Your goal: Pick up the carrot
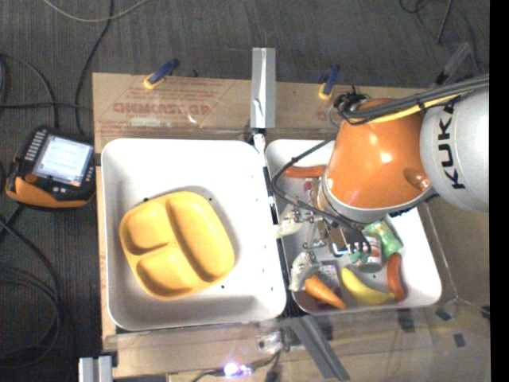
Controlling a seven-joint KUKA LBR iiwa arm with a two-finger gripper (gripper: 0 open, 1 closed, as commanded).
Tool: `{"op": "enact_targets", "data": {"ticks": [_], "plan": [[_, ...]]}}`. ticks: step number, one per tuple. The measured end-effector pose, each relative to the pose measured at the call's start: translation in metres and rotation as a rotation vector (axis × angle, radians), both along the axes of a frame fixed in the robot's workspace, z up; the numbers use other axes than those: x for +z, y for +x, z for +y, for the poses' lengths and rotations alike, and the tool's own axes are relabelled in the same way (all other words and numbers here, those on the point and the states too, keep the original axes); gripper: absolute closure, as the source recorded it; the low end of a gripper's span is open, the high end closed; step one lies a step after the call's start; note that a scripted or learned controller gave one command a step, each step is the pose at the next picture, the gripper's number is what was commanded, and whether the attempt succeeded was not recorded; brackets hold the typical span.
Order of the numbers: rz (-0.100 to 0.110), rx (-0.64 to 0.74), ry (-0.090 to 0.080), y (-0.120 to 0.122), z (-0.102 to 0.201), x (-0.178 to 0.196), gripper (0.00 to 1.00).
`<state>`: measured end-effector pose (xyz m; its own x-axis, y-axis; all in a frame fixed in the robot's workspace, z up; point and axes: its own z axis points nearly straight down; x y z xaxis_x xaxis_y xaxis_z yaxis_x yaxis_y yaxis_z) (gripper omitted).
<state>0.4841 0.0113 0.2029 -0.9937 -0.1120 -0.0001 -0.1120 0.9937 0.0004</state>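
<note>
Camera view, overhead at a slant. The bench (111, 94) carried two shallow white bins side by side. The left bin (119, 293) held a yellow divided plate (177, 243) with three compartments, lying slightly turned. The right bin (425, 281) was largely covered by the arm (461, 150), which reached in from the right; black lettering on its grey casing read "KUKA", seen sideways. The orange band (374, 161) sat above the wrist.

The gripper (330, 245) hung low over the middle of the right bin, among cables and metal fittings. Whether it was released or clenched could not be told, and nothing was seen grasped.

The carrot (324, 291) lay on the floor of the right bin near its front edge, just below the gripper, tip pointing right. Just beside it on the right lay a banana (363, 286), then a red item (395, 277) near the bin's right corner. A green item (390, 241) showed beside the wrist.

Faint red print on the brown board behind the bins was not legible. A teach pendant (54, 169) with a lit screen rested on the floor to the left; its screen text was too small to read.
</note>
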Motion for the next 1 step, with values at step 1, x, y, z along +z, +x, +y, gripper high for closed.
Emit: {"op": "enact_targets", "data": {"ticks": [1], "plan": [[-0.002,0.0,0.003,0.0013,0.0012,0.0092,1.0]]}}
